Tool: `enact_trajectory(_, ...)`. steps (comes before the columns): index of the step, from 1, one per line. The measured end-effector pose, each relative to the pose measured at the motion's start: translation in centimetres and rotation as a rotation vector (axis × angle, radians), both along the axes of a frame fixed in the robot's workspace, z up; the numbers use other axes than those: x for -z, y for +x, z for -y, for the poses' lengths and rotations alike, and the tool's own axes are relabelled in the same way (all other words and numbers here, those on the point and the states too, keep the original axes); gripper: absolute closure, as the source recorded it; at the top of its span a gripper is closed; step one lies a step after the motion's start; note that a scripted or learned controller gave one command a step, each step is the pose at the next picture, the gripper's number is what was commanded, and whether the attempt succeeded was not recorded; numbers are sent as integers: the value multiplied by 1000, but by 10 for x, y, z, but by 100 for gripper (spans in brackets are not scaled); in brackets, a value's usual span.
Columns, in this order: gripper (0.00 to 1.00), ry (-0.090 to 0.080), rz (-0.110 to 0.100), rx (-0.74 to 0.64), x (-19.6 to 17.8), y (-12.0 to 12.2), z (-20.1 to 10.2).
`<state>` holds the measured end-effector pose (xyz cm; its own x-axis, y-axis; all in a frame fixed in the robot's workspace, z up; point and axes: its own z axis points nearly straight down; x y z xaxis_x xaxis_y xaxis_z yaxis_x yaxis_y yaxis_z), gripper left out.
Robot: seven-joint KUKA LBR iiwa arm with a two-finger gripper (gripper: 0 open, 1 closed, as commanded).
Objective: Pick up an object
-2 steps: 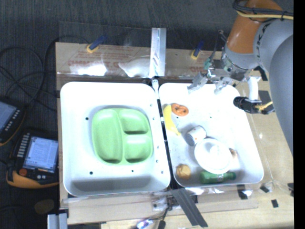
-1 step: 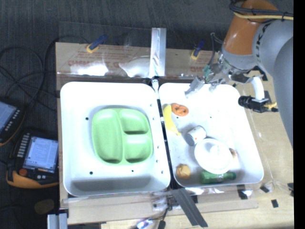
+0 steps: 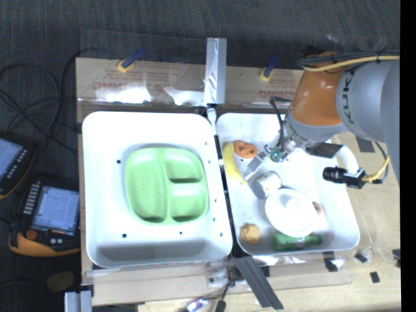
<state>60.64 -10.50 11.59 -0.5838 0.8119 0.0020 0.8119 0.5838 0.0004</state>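
Nearest the camera, a green bottle (image 3: 296, 241) lies flat along the front wall of the right bin (image 3: 338, 207), apparently left loose for picking; a brown lump (image 3: 249, 233) sits beside it. Behind them rest a white bowl (image 3: 290, 212) and a grey cup (image 3: 266, 183). Farther back the gripper (image 3: 257, 167) hangs low over the bin; its opening cannot be judged. An orange object (image 3: 245, 150) and yellow banana (image 3: 229, 161) lie just beside it. Left bin (image 3: 104, 194): green divided tray (image 3: 167, 184).
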Motion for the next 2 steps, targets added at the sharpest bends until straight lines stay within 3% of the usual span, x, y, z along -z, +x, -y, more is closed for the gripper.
enact_trajectory(1,0,1,12,422,26,-46,25)
enact_trajectory(2,100,-1,18,424,15,-44,26)
